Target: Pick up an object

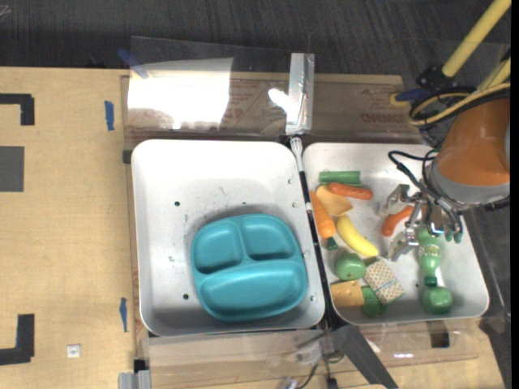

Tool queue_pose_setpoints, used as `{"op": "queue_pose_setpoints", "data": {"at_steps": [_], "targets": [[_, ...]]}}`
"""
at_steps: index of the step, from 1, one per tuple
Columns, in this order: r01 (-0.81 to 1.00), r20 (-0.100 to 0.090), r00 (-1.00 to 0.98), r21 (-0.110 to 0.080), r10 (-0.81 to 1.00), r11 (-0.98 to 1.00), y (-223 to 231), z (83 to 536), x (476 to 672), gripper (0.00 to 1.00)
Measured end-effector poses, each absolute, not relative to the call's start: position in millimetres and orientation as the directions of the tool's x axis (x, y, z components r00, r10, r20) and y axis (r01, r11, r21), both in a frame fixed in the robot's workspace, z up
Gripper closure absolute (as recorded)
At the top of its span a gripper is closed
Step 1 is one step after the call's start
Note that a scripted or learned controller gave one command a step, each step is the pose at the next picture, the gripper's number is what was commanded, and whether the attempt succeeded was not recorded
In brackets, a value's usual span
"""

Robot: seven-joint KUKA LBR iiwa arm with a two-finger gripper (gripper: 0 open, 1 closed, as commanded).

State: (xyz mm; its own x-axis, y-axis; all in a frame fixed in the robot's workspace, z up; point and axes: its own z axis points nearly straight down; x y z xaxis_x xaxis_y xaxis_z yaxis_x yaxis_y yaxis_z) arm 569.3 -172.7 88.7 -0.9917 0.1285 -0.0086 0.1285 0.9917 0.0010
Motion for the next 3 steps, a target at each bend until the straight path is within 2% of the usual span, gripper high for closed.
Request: {"op": "queue_pose_setpoints", "data": {"at_steps": [1, 2, 3], "targets": [[0.226, -0.012, -0.974, 0.0, 0.226, 0.974, -161.0, 88.8, 576.0, 0.0], [0.167, -0.012, -0.986, -0.001, 0.167, 0.986, -166.1, 88.7, 580.9, 0.0], [0.165, -0.027, -0.986, -0.002, 0.165, 0.986, -165.9, 102.8, 585.2, 1.0]]}}
